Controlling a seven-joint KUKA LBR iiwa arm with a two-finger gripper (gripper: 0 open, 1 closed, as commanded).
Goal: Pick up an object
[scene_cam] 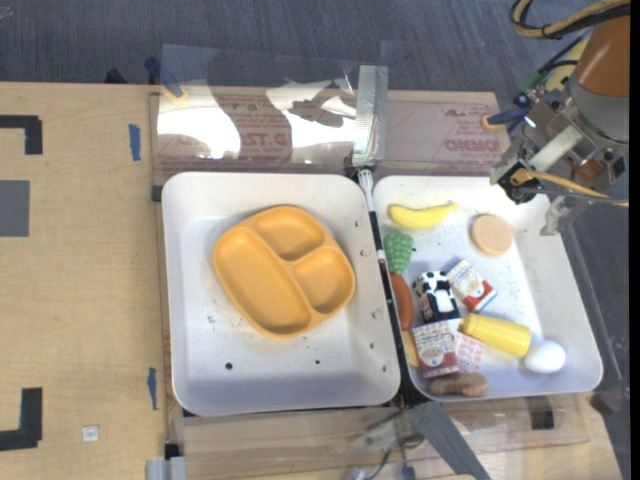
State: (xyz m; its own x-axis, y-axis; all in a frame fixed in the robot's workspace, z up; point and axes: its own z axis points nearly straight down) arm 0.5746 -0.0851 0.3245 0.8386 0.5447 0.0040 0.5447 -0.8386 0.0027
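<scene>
The right bin (580, 298) holds a yellow banana (420, 214), a round tan disc (491, 234), a green item (399, 250), an orange-red stick (402, 300), a black-and-white toy (434, 292), a small red-and-white carton (471, 286), a yellow bottle (496, 334), a white egg (545, 357), a red-and-white packet (436, 346) and a brown lump (458, 385). My gripper (553, 210) hangs over the bin's far right corner, above and right of the tan disc. Nothing shows in its grasp.
The left bin (190, 358) carries an orange divided plate (284, 268). A cardboard wall with clear film (260, 128) runs behind both bins. Yellow cables (560, 8) loop above the arm at the top right.
</scene>
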